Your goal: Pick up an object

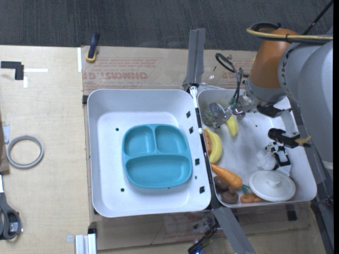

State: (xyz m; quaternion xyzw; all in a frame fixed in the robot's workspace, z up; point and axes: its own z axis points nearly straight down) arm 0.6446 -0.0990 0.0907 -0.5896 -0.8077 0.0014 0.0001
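Observation:
The right bin point(304, 165) holds several toy foods. My gripper point(224, 111) hangs low over that bin's far left corner, reaching in from the right. A small yellow banana point(232, 126) lies just below and to the right of the gripper tip, so close that I cannot tell if they touch. A bigger banana point(214, 145) lies along the bin's left wall. An orange carrot point(226, 176) lies nearer the front, with a smaller carrot point(250, 198) at the front edge. A white round lid point(271, 184) sits at the front right.
The left bin point(100, 142) bears a blue divided plate point(157, 156). Two brown lumps point(230, 195) lie at the right bin's front left, and a pale crumpled piece point(265, 160) sits mid-right. A grey tape ring point(23, 151) and scissors point(8, 221) lie on the bench at left.

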